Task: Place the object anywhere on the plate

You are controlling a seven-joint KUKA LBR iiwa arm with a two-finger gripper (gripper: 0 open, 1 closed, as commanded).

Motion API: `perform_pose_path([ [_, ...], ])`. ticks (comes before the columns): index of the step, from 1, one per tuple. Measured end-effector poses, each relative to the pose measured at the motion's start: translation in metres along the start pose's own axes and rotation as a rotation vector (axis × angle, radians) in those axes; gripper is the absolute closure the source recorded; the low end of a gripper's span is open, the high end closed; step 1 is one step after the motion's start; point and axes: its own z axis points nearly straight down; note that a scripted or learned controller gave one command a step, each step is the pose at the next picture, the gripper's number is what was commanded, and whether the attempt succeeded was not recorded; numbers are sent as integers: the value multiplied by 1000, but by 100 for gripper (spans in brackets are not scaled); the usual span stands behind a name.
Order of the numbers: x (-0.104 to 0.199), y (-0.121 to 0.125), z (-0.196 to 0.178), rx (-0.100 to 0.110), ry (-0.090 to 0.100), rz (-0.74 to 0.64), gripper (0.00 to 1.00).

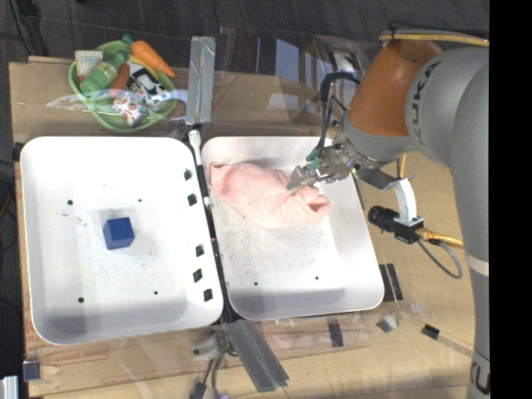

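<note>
- Grey arm [432,81] with its orange band reaches in from the right, over the right-hand shallow white bin [287,293].
- Two-finger gripper [306,177] is down at the right end of the crumpled pink cloth [262,194]; whether it is wide, narrow or gripping, I cannot tell.
- The cloth lies in the upper half of that bin.
- In the left white bin [108,306], a small blue cube [119,232] sits alone.
- Beyond the bins, a green bowl of toy items [125,86].
</note>
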Motion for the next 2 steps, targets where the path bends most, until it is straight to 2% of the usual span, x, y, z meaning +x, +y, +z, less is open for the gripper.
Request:
perform_pose_path([
  [1, 0, 0, -22, 1, 2, -5, 100],
  [2, 44, 12, -30, 3, 3, -410, 100],
])
